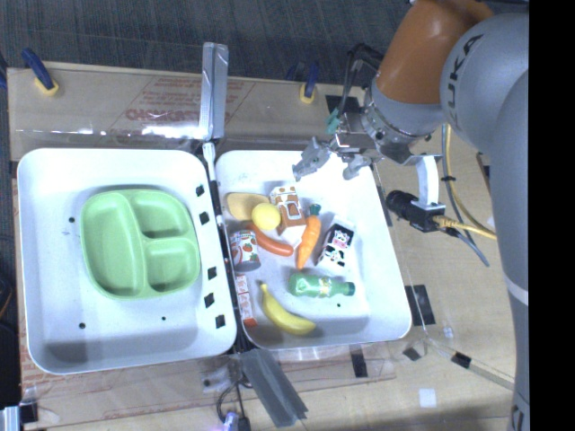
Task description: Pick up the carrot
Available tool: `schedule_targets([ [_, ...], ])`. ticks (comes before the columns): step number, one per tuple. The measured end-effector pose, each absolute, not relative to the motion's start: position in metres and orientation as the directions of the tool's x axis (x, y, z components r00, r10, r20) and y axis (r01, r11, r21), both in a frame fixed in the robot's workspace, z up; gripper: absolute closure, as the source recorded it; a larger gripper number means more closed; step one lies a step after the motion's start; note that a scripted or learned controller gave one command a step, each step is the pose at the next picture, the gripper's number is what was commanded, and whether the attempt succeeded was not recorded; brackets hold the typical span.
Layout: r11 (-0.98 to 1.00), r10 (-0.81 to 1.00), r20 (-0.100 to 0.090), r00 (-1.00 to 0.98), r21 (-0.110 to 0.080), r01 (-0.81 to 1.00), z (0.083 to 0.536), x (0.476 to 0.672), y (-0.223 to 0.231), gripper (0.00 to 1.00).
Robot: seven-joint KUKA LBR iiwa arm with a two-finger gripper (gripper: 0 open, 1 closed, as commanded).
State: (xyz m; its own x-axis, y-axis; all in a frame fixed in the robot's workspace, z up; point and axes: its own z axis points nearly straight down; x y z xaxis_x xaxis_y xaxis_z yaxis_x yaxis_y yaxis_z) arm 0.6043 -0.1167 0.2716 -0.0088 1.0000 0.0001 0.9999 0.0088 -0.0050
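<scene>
1. Presently, hand [333, 160]: metal two-finger type, hanging over the far edge of the right bin [388, 268]; fingers spread apart, nothing between them, released.
2. Carrot [308, 240]: orange, tapered, smooth, green stub at its top end; lies in the right bin, below and slightly left of the hand, apart from it. Status: not yet grasped. Judged remaining: descend, close on it, lift. The whole pick is left.
3. Small carton [288, 205]: printed box, brown and white; between hand and carrot, just beside the carrot's top.
4. Lemon [266, 215]: yellow, rounded, glossy; below-left of the hand.
5. Sausage [272, 241]: red-orange, long, smooth; touching or nearly touching the carrot's left side.
6. Black-and-white carton [338, 246]: boxy; just right of the carrot.
7. Green bottle [319, 285]: plastic, lying flat; beyond the carrot's tip from the hand.
8. Banana [284, 312]: yellow, curved; farthest from the hand.
9. Green tray [108, 241]: moulded, compartmented, matte; in the left bin [45, 241], well apart from the hand.
</scene>
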Motion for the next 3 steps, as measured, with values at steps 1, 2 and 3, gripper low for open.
schedule_targets([
  [1,0.133,0.991,0.0,-0.133,-0.004,0.991,0.139,0.542,-0.164,0.0],
  [2,0.268,0.963,0.001,-0.268,-0.003,0.963,0.091,0.545,-0.127,0.0],
  [3,0.048,0.999,0.0,-0.048,-0.002,0.999,0.104,0.55,-0.158,0.0],
])
